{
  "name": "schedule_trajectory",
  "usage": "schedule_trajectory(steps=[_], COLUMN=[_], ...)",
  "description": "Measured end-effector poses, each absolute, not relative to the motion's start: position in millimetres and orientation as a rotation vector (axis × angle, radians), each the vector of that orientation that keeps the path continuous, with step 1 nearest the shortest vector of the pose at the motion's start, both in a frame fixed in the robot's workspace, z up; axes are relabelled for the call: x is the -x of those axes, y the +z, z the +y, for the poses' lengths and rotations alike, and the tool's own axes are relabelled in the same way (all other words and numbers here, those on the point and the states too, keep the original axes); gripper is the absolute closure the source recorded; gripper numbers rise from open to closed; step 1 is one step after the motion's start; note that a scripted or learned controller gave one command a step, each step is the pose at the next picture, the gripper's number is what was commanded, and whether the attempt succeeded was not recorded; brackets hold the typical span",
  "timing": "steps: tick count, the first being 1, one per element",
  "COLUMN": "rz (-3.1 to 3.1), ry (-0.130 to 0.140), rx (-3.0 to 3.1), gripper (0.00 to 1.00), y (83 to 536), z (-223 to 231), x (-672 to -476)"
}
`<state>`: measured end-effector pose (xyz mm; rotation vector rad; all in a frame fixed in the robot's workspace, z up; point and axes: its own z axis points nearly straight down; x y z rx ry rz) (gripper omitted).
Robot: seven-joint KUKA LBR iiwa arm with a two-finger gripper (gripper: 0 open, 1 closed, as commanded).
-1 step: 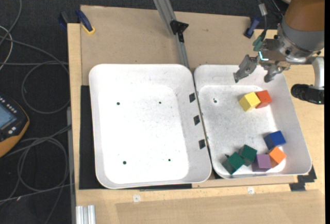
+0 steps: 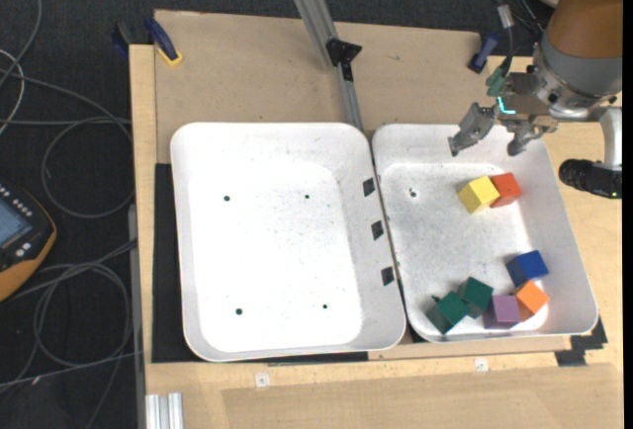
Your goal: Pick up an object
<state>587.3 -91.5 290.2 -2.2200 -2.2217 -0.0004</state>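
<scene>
Sitting square-on with no long axis, the yellow block (image 2: pixel 479 193) touches an orange-red block (image 2: pixel 505 187) in the right bin (image 2: pixel 435 239); just above them the gripper (image 2: pixel 497 134) hangs wide and holds nothing; 5 more blocks cluster at the front, well apart.

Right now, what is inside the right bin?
The right bin holds yellow, red, blue, orange, purple and two green blocks. The open gripper hovers over its far rim.
</scene>
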Motion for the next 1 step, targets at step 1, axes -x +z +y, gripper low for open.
schedule_trajectory(steps=[1], rz=[-2.218], ry=[0.005], rx=[2.218], gripper=[0.00], y=[247.6], z=[-88.7], x=[-588.4])
